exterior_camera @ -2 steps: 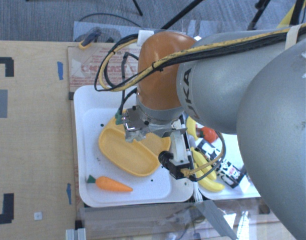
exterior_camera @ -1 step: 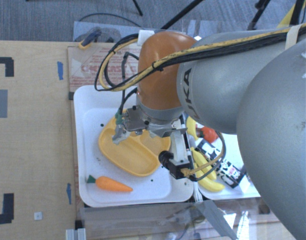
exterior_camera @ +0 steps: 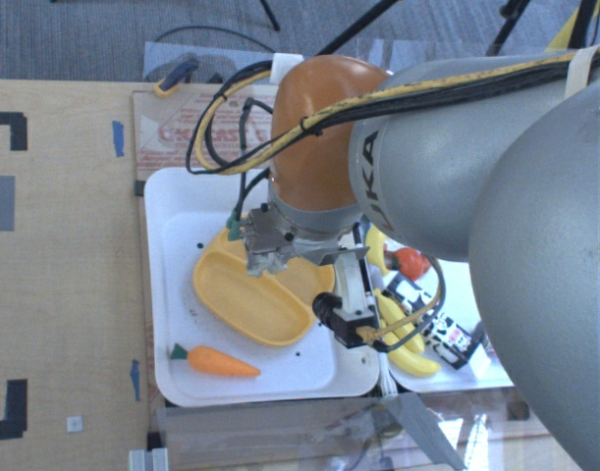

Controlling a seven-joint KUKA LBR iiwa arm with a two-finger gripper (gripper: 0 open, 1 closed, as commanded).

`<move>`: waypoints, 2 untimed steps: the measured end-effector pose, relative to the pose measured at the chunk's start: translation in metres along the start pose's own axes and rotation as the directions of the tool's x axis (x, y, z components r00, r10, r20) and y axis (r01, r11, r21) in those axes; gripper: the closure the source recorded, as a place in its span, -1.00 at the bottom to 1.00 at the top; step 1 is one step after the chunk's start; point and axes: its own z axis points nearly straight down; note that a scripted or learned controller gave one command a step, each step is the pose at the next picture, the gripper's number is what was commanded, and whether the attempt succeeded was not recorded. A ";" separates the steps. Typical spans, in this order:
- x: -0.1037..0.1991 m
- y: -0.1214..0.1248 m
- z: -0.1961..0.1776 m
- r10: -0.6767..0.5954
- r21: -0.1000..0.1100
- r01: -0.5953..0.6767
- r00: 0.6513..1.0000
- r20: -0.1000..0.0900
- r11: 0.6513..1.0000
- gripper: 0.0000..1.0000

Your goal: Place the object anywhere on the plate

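A yellow oval plate (exterior_camera: pixel 250 302) lies in the left white bin (exterior_camera: pixel 172 224), tilted toward the bin's middle. My gripper (exterior_camera: pixel 262 259) hangs over the plate's far rim, mostly hidden under the orange wrist. What, if anything, it holds is hidden. An orange carrot (exterior_camera: pixel 221 362) with a green top lies in the same bin, near its front edge and just in front of the plate. A small green bit (exterior_camera: pixel 234 230) shows beside the gripper at the plate's back edge.
The right bin (exterior_camera: pixel 457 376) holds a yellow banana (exterior_camera: pixel 409 353), a red piece (exterior_camera: pixel 410 260) and a black-and-white object (exterior_camera: pixel 455 340), partly covered by the arm. The arm's grey body overhangs the right bin. Wooden bench lies to the left.
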 end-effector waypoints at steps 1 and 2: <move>0.000 0.001 -0.007 0.000 0.003 0.000 1.000 0.001 1.000 1.00; -0.001 0.002 -0.013 0.001 0.005 -0.001 1.000 0.003 1.000 1.00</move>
